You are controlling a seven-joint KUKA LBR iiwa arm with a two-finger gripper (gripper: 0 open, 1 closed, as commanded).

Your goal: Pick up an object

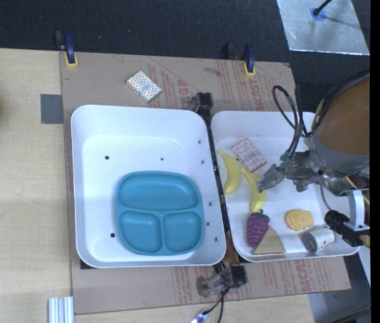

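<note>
Gripper [271, 177] low in right bin [226, 234], tips beside yellow bananas [233, 172]; grasp state cannot tell. Risk: tips slide off curved banana, nudging it onto purple grapes [257, 228] or red-printed packet [248, 155].

A robot arm [341, 130] is showing a rounded orange band, shading into grey metal below it. Black cables [286, 110] are looping out from its side in thin curves. Its wrist is ending in a dark grey metal gripper [272, 177] with angular, mechanical parts. A white-and-black fitting [351, 214] is sticking out underneath the body.
</note>
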